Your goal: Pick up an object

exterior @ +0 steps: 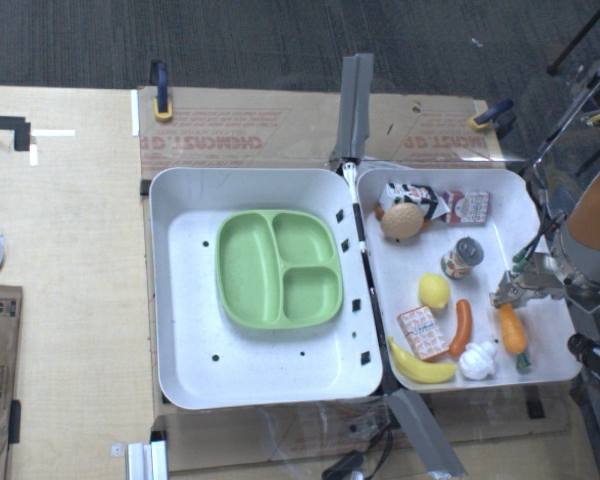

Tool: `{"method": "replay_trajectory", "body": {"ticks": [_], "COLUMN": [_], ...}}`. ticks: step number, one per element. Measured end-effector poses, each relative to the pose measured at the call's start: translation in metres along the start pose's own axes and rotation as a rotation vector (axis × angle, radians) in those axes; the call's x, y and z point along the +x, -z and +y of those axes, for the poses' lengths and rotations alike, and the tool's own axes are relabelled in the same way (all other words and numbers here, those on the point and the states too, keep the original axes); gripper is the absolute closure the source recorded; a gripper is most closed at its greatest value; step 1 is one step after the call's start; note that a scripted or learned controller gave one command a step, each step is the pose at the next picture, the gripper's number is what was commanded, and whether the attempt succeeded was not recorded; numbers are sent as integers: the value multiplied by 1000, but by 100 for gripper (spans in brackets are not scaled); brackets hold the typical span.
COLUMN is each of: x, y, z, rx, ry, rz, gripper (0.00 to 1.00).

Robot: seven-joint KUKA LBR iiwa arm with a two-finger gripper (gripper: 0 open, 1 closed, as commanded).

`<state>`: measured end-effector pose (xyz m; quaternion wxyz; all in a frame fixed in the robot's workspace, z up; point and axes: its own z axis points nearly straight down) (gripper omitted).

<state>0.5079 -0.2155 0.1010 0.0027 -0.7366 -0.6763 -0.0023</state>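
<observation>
**Gripper low over carrot, right bin**

Left bin (180,368): glossy white, holding a smooth green three-part plate (279,268). Right bin (525,203): crowded with a curved banana (420,366), hot dog (461,326), orange carrot (512,330), small carton (421,330), round lemon (434,290), can (463,256). Gripper (507,296) at right edge, just above carrot's top end; finger spread impossible to tell. Hot dog and knobbly white lump (478,360) close beside carrot.

Bright, even overhead light, soft faint shadows, mild glare on the white bins (180,268), slightly soft focus throughout.
</observation>
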Motion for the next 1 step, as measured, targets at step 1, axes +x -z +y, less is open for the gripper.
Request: {"method": "replay_trajectory", "body": {"ticks": [1], "x": [64], "y": [116], "z": [2], "rx": [0], "ry": [175], "rz": [-8], "gripper": [100]}}
